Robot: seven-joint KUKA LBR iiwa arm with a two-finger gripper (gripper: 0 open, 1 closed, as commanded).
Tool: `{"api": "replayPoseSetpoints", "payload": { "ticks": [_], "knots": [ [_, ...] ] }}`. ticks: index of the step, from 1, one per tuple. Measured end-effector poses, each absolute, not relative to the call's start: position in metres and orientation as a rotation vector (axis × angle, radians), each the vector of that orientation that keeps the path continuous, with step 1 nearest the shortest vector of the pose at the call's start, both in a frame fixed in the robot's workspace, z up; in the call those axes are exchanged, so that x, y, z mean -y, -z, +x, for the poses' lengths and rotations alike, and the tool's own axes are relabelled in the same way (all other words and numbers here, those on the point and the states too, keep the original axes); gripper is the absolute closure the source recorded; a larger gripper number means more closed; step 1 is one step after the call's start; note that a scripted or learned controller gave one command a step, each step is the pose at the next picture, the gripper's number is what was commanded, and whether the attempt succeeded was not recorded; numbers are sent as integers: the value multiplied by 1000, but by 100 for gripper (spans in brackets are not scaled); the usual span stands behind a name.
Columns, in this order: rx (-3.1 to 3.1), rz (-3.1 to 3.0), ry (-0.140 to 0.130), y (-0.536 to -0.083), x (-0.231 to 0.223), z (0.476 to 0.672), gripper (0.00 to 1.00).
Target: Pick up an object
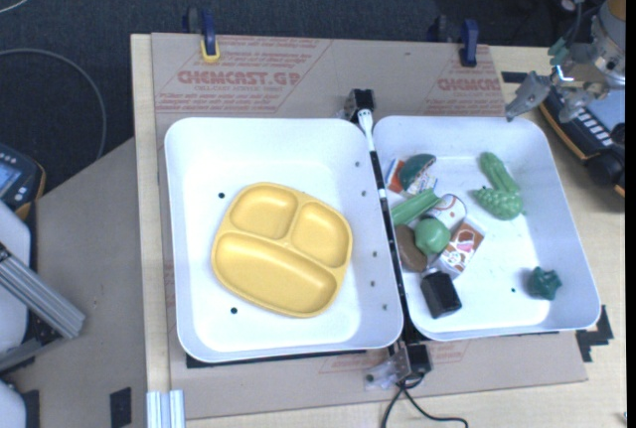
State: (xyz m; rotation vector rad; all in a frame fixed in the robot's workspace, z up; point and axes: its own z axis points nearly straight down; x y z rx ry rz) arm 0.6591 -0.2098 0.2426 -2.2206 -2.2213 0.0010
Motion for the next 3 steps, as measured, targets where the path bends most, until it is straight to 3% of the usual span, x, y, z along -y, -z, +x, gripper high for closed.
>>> {"api": "replayPoseSetpoints", "payload": {
  "ticks": [1,2,3],
  "knots": [
    [2210,-2212,-10,-109,172,597,0],
    [2223,-2224,3,-128,175,603,100],
    [2215,-2219,-2,-190,150,519,100]
  ]
}}
